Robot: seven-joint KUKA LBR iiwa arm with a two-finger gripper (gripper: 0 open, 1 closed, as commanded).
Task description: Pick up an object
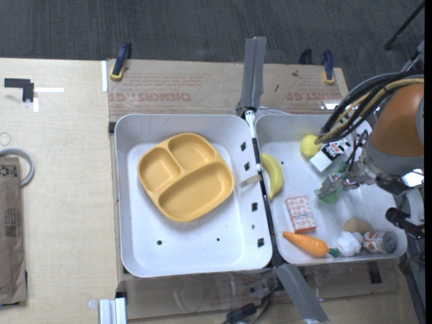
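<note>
Camera view: our hand (332, 189) sits low in the right bin (287, 130), arm coming in from the right. It looks wrapped around something small and greenish, but that blob could be part of the hand; we cannot tell whether it is wide, narrow or holding anything.

Candidate objects, relative to the hand:
- lemon (309, 145) just up and left of it, near
- banana (272, 174) further left, lying along the bin's wall
- small red box (300, 214) just below-left
- carrot (306, 243) below that, at the front edge
- pale clutter and a small jar (381, 241) below-right

The yellow divided plate (186, 175) is well apart, over in the left bin (131, 201).

Our read: items are scattered loosely so a top-down grab can reach each one.
</note>
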